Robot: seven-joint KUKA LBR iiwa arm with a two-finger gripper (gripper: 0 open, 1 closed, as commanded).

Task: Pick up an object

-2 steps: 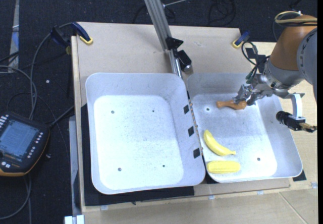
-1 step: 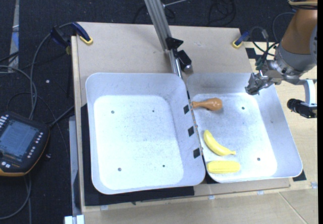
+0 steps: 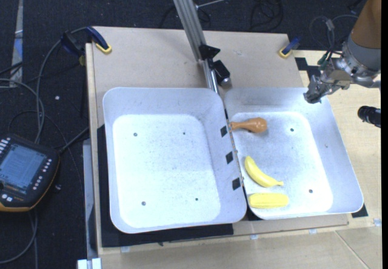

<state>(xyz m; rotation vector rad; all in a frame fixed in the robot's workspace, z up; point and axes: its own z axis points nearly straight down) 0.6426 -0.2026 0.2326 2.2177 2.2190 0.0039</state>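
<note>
In the right bin (image 3: 339, 159) lie three items. A brown toy drumstick (image 3: 251, 125) rests near the bin's back left. A yellow banana (image 3: 261, 174) lies at the middle left, and a flatter yellow piece (image 3: 268, 200) sits by the front rim. My gripper (image 3: 314, 96) hangs over the right bin's far right corner, well away from all three items, with nothing seen in it.
The left bin (image 3: 115, 140) lies beside the right one. A slanted metal pole (image 3: 193, 25) with a black clamp stands behind the seam between the bins. Yellow clamps (image 3: 286, 51) hold the board's back corners. A handheld pendant (image 3: 21, 171) sits far left.
</note>
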